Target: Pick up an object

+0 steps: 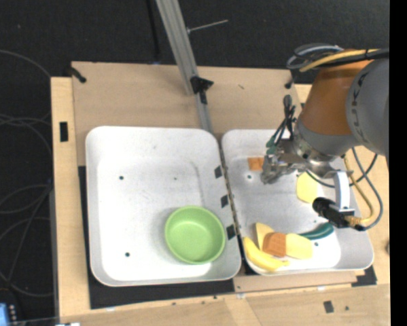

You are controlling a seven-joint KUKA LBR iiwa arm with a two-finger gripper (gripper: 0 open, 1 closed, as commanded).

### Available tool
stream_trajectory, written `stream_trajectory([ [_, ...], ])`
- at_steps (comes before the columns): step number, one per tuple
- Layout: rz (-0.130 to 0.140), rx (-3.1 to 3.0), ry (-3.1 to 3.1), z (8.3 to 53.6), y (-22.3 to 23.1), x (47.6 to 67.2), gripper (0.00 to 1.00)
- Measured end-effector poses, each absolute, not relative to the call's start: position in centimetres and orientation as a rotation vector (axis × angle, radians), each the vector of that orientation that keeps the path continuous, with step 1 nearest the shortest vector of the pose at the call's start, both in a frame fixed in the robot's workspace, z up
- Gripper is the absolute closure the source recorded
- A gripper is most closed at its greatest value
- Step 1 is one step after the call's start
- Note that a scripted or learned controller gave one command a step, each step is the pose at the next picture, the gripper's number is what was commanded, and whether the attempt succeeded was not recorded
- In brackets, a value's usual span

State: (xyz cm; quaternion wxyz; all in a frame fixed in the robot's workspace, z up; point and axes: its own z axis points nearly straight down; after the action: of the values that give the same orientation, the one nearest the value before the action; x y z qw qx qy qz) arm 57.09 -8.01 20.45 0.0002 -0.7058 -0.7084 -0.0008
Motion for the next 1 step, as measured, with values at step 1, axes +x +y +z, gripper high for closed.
stream_trajectory([
  [1, -0.004, -2.213, -2.23, 20.32, -3.65, 58.63, 1.0],
])
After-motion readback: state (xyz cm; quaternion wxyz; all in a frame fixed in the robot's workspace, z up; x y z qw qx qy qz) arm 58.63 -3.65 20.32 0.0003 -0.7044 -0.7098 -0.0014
